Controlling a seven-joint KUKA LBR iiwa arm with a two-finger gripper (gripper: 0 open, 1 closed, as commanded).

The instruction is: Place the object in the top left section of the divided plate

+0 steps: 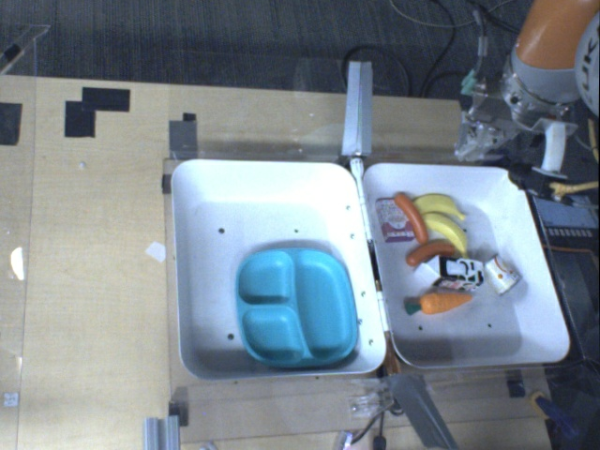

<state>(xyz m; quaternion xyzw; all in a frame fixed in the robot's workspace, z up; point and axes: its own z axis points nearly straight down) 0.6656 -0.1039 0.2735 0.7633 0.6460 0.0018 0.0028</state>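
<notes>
Hovering at one o'clock beyond the right bin (548,340), the end effector (483,139) has an aperture that cannot be told. Candidate objects, among them a banana (442,218) and a carrot (441,302), cluster mid-bin. The divided plate (297,306) lies in the left bin (202,214); a centred, vertical descent on an isolated item should serve best.

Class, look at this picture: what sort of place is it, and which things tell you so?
Probably a robotics lab bench, not a kitchen. A robot arm hangs over two white bins, toy food such as a banana lies in one, and loose cables trail on the floor.
</notes>
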